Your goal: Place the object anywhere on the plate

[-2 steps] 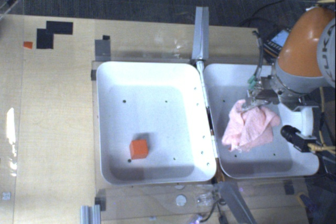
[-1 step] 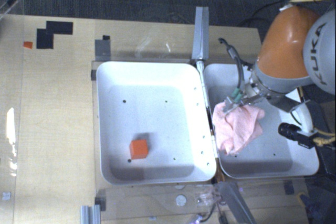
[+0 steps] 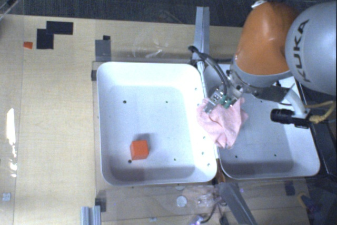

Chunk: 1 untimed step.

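Gripper — fingertips buried in pink cloth

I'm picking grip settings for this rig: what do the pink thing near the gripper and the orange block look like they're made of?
Pink cloth: soft fabric, matte, judging by its crumpled folds and limp drape over the bin edge. Orange block: rigid, with flat faces and crisp edges, matte; probably painted wood, plastic or foam, the view can't settle which.

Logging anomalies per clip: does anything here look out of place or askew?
Yes. The pink cloth is draped across the rims where the left bin and right bin meet, crumpled beneath the gripper. The orange block lies flat in the left bin.
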{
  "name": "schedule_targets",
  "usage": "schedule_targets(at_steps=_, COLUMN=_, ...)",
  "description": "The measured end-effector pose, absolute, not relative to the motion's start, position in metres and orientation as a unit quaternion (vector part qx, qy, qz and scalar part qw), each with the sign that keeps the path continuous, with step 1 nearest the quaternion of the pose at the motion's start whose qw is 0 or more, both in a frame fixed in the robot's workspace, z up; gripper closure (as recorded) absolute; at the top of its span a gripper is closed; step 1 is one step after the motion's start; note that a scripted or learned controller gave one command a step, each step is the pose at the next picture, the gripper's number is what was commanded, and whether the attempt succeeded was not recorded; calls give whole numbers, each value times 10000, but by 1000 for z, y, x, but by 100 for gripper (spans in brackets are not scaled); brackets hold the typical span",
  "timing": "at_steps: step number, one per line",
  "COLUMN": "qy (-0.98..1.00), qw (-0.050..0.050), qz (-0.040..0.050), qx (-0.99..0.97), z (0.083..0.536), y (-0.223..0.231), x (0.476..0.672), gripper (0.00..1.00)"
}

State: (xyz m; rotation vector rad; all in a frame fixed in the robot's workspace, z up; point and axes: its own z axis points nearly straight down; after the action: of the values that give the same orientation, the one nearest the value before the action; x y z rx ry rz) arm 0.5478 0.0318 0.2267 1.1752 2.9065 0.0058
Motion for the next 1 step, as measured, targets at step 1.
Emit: schedule_targets(at_steps=1, qy=9832, qw=32, qz=17, qx=1822, z=220, y=80, x=546, gripper=100)
